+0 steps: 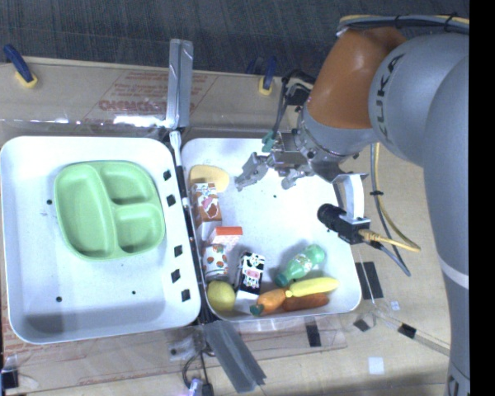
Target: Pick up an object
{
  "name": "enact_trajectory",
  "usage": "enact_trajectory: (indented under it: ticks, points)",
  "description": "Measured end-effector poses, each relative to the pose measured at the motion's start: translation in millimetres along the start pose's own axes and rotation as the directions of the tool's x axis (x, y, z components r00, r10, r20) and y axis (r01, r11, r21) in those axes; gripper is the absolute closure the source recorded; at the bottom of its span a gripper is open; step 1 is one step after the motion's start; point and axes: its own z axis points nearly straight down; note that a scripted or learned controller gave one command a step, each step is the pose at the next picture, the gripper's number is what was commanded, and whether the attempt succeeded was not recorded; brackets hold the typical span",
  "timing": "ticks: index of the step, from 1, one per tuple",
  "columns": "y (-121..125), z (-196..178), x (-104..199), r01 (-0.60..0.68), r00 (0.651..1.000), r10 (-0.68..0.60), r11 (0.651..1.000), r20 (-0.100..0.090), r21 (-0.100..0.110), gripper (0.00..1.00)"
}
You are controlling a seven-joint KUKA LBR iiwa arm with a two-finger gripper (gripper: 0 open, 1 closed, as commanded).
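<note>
My gripper (270,175) hangs over the upper middle of the right bin (343,246), its two fingers spread open with nothing between them. Toys lie along the bin's left and front sides. A yellow piece (209,176) sits just left of the gripper, with a brown can (206,204) below it and a red-and-white carton (219,251) further down. A small black-and-white carton (250,273), a lemon (221,296), a carrot (290,302), a banana (313,287) and a green bottle (304,262) crowd the front edge.
The left bin (16,246) holds a green divided plate (109,209). A metal divider (180,81) stands between the bins at the back. The arm's grey and orange body (371,81) overhangs the right bin's back right corner.
</note>
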Motion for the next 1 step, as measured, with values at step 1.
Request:
enact_trajectory:
  ticks: [1]
  points:
    - [-6.4, 141.8, -34.9, 0.066, 0.998, -0.066, 0.998, 0.001, -0.001, 0.0]
